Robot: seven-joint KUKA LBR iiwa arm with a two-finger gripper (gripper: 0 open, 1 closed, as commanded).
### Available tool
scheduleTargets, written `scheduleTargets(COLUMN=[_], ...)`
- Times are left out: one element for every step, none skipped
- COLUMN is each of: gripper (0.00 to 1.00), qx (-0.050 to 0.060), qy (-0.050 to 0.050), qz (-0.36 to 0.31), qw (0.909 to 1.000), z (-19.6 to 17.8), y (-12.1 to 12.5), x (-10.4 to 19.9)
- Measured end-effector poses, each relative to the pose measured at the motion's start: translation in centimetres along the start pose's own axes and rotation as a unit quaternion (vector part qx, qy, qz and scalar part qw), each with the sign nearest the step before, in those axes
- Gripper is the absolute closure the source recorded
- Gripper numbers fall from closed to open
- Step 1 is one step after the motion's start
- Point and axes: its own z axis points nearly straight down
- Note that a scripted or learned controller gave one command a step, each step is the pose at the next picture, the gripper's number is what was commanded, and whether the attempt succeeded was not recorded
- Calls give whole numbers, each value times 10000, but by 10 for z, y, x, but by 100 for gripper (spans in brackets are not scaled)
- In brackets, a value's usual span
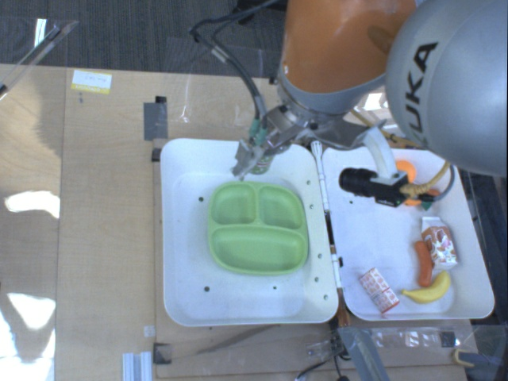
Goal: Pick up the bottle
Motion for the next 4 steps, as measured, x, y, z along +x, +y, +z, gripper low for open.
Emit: scheduleTargets(gripper=[100, 100, 100, 100], qx=[-7, -21, -34, -80], qy=[6, -8, -33, -71], qz=[-693, -2064, -3489, -3494], qw=[9976, 9785, 9371, 9369], z=[233, 120, -79, -92], y=[4, 36, 33, 35], x=[35, -13, -55, -55])
